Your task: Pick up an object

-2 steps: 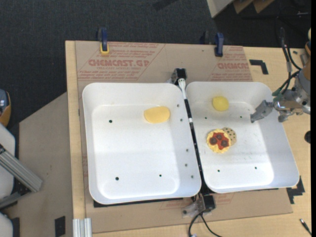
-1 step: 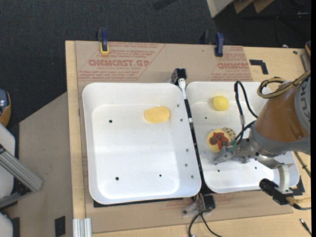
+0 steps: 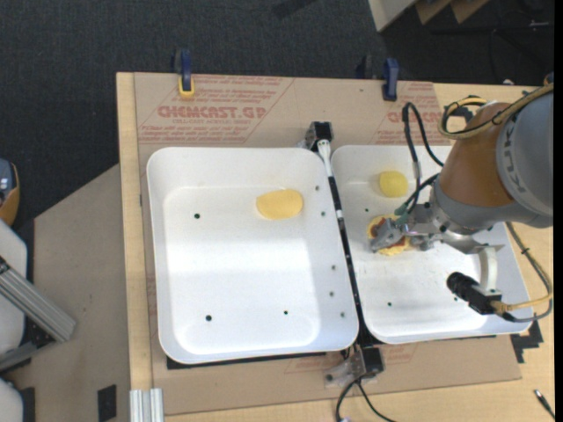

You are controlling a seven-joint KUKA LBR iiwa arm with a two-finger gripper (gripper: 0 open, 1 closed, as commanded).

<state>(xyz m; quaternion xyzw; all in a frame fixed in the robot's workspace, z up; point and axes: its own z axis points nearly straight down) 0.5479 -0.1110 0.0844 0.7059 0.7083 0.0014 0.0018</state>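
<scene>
Partly hidden: pincer (image 3: pixel 384 237) over blurred yellowish object (image 3: pixel 393 248).

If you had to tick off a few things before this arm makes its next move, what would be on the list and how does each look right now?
1. Gripper inside the right bin: ok.
2. Gripper right at the small yellow-brown object: ok.
3. Object between the fingers: cannot tell.
4. Yellow piece apart from the gripper: ok.
5. Yellow oval lying alone in the left bin: ok.
</scene>
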